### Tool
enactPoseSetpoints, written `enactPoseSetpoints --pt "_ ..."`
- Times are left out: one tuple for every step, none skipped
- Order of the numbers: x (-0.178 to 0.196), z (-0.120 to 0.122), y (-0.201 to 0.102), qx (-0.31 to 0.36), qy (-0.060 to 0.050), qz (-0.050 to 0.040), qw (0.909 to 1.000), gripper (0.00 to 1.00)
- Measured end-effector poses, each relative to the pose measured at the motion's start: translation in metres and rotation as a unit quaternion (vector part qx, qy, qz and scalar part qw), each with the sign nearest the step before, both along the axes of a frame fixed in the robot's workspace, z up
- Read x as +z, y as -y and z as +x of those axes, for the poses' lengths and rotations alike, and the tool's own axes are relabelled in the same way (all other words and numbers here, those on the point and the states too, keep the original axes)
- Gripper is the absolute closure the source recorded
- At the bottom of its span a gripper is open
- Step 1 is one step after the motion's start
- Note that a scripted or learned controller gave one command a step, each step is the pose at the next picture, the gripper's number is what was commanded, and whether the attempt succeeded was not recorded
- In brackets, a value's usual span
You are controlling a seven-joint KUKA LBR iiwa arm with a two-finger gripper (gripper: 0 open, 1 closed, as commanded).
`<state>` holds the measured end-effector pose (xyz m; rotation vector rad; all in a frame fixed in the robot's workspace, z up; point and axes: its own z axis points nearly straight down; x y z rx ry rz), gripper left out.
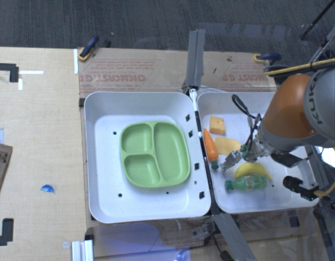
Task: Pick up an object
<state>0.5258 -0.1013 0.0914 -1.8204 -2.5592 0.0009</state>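
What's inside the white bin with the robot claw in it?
The right bin holds a carrot, two yellow cheese-like pieces, a banana and a green bottle. The arm covers the bin's far right part, so anything there is hidden.

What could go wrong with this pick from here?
1. The end effector sits low in the right bin amid crowded items: carrot, yellow wedge, banana and bottle. It may nudge a neighbour or close on two.
2. The bottle and banana touch, so lifting one could drag the other.
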Motion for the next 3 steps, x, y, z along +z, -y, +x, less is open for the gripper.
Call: enactPoseSetpoints --pt "-0.001 0.032 0.005 -0.206 0.000 -0.0010 0.9785 0.00" --pt "0.000 -0.016 0.030 -0.087 0.000 0.0001 0.9962 0.00" --pt "0.009 -0.015 0.031 -0.089 0.000 -0.0003 0.9960 1.00"
